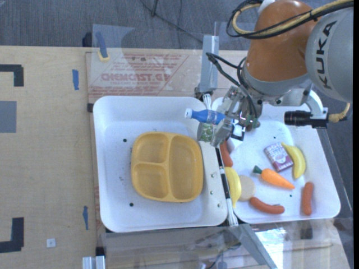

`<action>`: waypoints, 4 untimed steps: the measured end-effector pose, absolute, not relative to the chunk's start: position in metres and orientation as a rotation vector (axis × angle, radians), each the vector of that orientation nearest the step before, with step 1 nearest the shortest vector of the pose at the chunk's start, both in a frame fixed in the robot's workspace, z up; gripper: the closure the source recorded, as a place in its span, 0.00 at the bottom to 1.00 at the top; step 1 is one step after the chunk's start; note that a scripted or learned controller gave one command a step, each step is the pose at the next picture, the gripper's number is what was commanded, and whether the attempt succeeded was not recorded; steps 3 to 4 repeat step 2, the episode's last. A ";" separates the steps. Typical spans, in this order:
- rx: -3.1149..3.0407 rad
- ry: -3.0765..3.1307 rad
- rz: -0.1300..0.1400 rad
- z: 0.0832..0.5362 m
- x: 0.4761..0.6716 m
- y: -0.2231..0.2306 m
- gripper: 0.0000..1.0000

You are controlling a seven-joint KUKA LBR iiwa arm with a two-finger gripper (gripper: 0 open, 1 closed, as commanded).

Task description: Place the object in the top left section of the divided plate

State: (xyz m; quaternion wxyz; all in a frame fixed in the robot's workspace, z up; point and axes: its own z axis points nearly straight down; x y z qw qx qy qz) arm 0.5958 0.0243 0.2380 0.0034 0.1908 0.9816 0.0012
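The hand hangs over the inner rims where the two white bins meet, and a small plastic bottle with a blue cap sits clamped between its fingers, lying roughly level above the upper right corner of the left bin. The bottle's clear, greenish body shows just under the fingers.

The yellow divided plate rests in the middle of the left bin, well apart from the bottle.

In the right bin lie a carrot, a banana, a small pink packet just beside the banana, and two sausages near the lower rim. Another yellow piece lies against the bin's left wall. The wooden tabletop spreads to the left.
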 end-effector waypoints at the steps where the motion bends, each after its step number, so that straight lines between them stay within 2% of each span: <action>1: 0.359 3.118 0.002 0.228 0.534 -0.032 1.00; 2: 0.708 3.060 0.001 0.217 0.491 -0.084 1.00; 4: 0.708 3.060 0.001 0.217 0.491 -0.084 1.00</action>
